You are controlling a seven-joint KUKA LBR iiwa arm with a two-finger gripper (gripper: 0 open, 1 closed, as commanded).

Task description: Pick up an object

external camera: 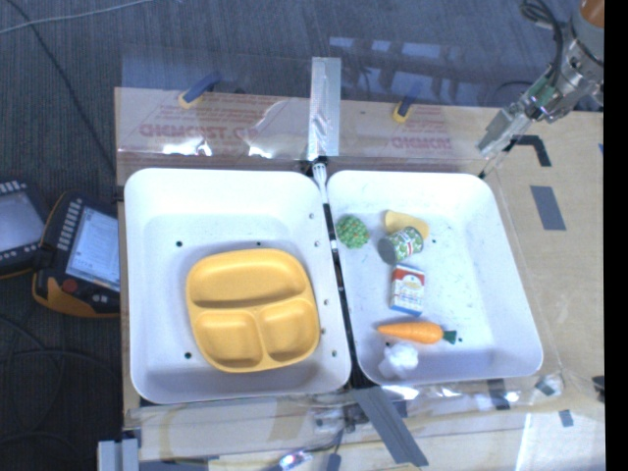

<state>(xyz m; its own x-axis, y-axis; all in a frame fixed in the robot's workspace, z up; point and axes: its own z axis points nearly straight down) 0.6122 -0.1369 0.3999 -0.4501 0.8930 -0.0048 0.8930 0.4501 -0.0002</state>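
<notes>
The right bin [510,292] holds several small items. A green knobbly ball [351,231] lies near its left wall, with a yellow piece [406,223] and a green can [402,245] beside it. Below these come a red and white carton [407,290], an orange carrot [412,333] and a small white object [399,358]. My gripper [494,141] hangs above the bench beyond the right bin's far right corner, pointing down and left. It is well away from every item, and nothing is in it.
The left bin [157,224] carries a yellow divided plate [253,308]. Two yellow and blue clips [199,89] [401,112] sit on the board behind the bins. A handheld control pendant [83,253] lies on the floor to the left.
</notes>
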